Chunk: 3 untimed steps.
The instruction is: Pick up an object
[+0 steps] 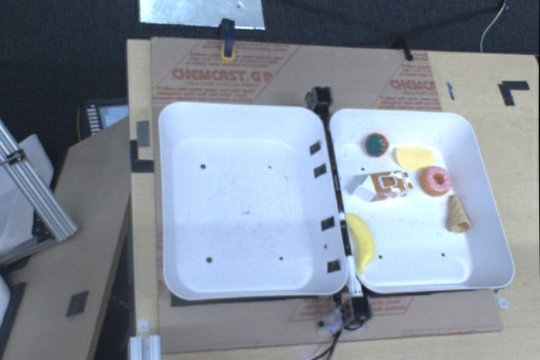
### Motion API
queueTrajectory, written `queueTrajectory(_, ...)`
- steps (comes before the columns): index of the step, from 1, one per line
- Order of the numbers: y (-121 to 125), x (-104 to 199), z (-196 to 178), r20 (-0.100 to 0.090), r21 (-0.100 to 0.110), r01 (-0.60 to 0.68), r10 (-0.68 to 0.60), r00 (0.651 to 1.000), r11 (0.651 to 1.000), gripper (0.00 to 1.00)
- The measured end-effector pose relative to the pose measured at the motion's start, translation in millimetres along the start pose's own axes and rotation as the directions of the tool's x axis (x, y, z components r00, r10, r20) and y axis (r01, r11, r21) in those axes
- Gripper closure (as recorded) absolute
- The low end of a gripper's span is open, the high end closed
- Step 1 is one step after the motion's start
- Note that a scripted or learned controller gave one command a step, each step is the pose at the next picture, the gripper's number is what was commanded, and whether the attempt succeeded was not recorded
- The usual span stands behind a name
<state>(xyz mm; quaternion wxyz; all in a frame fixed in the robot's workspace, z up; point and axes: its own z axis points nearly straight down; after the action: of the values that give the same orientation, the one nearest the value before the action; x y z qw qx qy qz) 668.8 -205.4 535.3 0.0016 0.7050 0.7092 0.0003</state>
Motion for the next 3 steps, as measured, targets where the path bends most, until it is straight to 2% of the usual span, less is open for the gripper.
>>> queueTrajectory(3,0.0,0.0,0.0,0.000,0.000,0.000,0.000,1.000,1.000,1.00)
